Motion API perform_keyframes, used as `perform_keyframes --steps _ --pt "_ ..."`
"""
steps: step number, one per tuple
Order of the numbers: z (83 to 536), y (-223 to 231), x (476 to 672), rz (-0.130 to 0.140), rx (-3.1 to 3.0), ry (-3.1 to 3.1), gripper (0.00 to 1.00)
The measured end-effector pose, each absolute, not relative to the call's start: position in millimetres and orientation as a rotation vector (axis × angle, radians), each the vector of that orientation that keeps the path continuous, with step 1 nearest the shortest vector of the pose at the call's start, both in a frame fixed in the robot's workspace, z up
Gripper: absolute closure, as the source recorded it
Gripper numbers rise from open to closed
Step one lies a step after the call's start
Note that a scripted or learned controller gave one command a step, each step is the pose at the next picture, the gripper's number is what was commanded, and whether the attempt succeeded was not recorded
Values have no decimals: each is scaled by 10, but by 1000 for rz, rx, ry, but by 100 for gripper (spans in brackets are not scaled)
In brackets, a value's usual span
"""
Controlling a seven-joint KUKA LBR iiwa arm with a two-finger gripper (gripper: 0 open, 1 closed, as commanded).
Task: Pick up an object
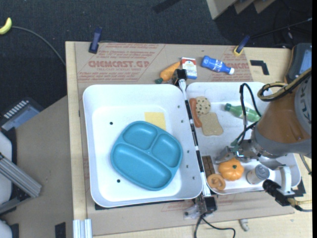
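The gripper (237, 152) is seen low in the right bin (218, 89), just above a round, glossy pumpkin (231, 170) near the front edge — whether it is released or clenched cannot be told. A smooth blue tray (146, 154) with three hollows fills most of the left bin (94, 133), a flat yellow slice (155, 118) at its back edge. A cookie (202, 104), toast (212, 124) and green bottle (241, 111) lie toward the right bin's back — little room is left in front.

Orange toy pumpkin (231, 170) — upright, right bin (218, 90)
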State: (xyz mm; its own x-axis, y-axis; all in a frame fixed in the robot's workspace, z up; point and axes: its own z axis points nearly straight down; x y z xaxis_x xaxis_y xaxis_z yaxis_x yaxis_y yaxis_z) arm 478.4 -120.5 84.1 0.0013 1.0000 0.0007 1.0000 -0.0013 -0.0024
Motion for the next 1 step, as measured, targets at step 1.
perform_keyframes --steps 1 --pt "1237 -1091 5508 -2 -2221 -2224 0"
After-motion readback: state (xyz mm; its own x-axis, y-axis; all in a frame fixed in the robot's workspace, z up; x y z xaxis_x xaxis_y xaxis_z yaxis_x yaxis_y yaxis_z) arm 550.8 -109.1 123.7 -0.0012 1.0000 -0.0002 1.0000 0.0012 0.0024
